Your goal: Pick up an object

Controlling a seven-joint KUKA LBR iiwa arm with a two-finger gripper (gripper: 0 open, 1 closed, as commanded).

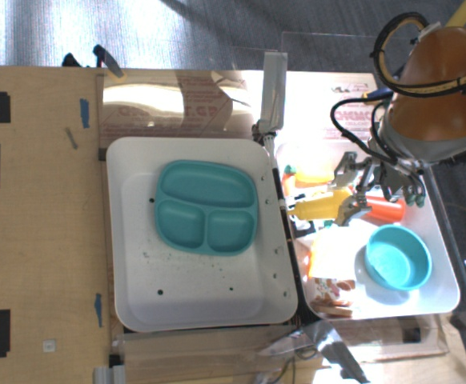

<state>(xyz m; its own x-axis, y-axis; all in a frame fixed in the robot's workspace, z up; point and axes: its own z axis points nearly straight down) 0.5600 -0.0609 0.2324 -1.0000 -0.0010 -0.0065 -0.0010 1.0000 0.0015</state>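
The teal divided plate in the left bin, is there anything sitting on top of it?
No. The teal divided plate shows three bare compartments. It lies flat in the left bin, and whatever is beneath it is covered.

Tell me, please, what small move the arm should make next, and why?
Probably a short descent: the end effector hovers in the right bin over the yellow object and orange object, with nothing seen held.

orange-banded arm (437,78), black cables, metal tool (359,189)
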